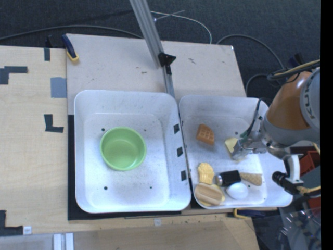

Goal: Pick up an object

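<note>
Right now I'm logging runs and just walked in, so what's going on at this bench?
The grey arm reaches in over the right bin, its end effector low beside a pale yellow piece. A waffle, a corn-like piece, a bread roll, a white egg and a black item lie loose there. The left bin holds a green bowl. Nothing looks lifted.

You have a metal pole (147,22) slanting in from the far edge to a black bracket (166,59) on the bench (114,61). Grey tape patches (58,87) mark the wooden table (26,155) at left, and a blue-and-yellow clamp (69,48) sits at the bench's far left corner. Cables (203,27) trail over the dark floor (250,9) beyond.
</note>
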Robot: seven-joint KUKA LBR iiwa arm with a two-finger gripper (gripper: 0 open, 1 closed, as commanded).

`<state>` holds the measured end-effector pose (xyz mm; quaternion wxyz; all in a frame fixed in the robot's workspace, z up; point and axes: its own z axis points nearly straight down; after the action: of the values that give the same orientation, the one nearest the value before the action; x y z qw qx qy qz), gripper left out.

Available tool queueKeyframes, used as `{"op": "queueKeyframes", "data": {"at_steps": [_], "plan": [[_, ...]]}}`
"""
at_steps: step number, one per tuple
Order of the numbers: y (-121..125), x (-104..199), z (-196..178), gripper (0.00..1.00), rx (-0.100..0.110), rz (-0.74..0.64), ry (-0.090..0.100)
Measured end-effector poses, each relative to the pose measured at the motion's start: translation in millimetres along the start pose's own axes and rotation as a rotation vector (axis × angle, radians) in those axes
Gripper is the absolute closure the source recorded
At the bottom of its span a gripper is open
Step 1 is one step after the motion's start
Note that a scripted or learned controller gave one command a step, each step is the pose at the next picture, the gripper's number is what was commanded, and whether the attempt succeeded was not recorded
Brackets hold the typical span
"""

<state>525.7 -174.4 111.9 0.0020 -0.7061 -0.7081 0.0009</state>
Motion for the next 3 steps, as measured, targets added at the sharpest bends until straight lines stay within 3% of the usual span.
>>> {"op": "queueKeyframes", "data": {"at_steps": [1, 3], "plan": [[-9.4, -0.4, -50.5, 1.0, -0.006, 0.002, -0.002], [-3.1, 3.0, -137.3, 1.0, -0.008, 0.001, -0.003]]}}
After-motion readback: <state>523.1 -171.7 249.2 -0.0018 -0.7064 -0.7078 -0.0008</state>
